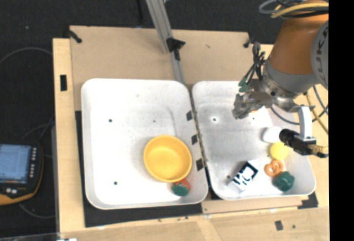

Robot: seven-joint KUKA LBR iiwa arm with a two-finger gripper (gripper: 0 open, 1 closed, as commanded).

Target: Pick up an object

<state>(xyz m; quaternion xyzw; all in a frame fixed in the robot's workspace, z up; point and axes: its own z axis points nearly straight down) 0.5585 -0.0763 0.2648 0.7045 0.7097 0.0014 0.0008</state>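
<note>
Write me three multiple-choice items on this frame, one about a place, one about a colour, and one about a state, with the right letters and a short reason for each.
1. Where does the bowl sit?
A. In the left bin
B. In the right bin
C. On the bare bench

2. What colour is that bowl?
A. Blue
B. Yellow
C. Black

3. How does the gripper stand relative to the objects in the right bin?
A. Pressed down on the black-and-white box
B. Over bare bin floor, apart from them
C. Inside the bowl

Answers:
1. A, since the bowl rests near the front of the left bin, beside the divider.
2. B, since its whole inner surface is yellow.
3. B, since the gripper hangs over the upper part of the right bin, while the black-and-white box, the yellow ball and the green piece lie toward the front right corner.
</note>
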